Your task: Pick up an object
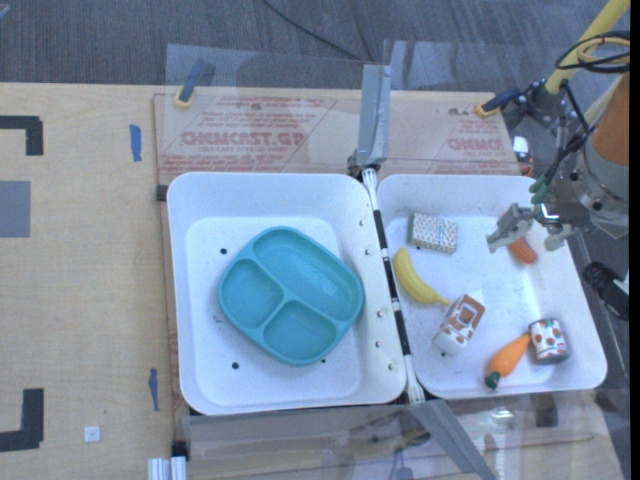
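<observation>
Blue plate (291, 294) one; banana (414, 279) one; carrot (507, 358) one.

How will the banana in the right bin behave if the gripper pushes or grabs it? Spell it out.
The banana lies flat on its curved side, so a push would probably spin or slide it on the smooth white bin rather than roll it. It looks like a glossy toy, so probably light and stiff, and its rounded skin may slip between fingers.

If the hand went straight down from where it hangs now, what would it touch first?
Probably the small orange object in the right bin: the hand hangs right over it at the bin's far right. Height above it is unclear from this slanted view.
</observation>
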Controlling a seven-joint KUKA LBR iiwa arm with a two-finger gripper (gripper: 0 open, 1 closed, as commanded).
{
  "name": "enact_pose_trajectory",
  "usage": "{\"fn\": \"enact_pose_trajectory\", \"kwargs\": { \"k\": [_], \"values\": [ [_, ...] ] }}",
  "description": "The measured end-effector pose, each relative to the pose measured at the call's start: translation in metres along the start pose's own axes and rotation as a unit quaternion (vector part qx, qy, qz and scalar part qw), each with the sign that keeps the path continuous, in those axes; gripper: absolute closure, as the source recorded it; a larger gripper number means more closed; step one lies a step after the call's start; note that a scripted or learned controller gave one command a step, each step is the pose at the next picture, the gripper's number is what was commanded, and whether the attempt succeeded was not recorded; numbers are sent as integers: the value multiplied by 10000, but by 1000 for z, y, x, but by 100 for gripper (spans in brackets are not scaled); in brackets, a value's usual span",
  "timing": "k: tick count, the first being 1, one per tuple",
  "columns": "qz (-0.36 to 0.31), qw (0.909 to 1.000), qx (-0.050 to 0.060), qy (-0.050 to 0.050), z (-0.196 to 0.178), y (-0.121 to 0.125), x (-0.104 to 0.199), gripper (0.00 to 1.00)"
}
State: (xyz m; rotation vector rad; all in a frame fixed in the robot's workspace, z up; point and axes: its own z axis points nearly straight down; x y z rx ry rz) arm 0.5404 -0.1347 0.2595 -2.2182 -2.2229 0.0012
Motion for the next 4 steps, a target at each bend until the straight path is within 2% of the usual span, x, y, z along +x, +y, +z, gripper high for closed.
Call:
{"fn": "enact_pose_trajectory", "kwargs": {
  "k": [1, 2, 3, 4],
  "values": [
    [-794, 9968, -11, -3, 122, -20, 32, 0],
    [-1448, 9894, -113, -30, 167, -54, 36, 0],
    [-1400, 9900, -142, -54, 157, -54, 31, 100],
    [-1575, 9875, -12, -6, 101, -54, 33, 100]
  ]
}}
